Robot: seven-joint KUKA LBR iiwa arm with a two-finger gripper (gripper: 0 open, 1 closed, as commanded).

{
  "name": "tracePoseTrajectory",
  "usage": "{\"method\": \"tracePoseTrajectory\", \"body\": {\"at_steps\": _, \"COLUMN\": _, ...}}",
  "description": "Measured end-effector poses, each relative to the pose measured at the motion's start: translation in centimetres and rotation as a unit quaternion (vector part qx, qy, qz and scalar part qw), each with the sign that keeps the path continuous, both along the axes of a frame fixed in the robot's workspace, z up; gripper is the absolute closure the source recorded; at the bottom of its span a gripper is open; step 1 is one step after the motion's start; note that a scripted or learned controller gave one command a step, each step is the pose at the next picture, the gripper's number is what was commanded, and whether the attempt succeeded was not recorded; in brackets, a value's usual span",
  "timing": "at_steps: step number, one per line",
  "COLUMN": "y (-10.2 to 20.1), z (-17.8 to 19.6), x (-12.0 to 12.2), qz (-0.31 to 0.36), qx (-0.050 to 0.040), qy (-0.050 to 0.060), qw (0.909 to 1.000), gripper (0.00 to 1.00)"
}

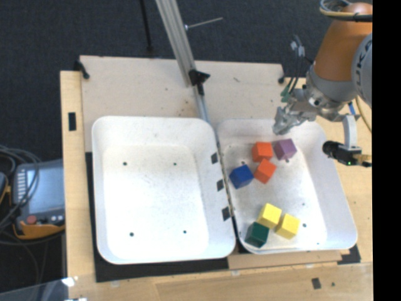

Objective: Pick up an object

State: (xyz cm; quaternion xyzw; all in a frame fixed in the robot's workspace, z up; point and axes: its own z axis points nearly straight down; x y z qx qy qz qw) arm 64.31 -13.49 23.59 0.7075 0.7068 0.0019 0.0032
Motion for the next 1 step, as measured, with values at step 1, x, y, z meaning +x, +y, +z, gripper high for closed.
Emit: {"method": "tracePoseTrajectory", "body": {"at_steps": 1, "y": -0.13, "z": 3.55, "x": 0.1, "qz": 0.002, "qx": 0.0004, "qy": 0.001, "qw": 1.0, "gripper": 1.0}}
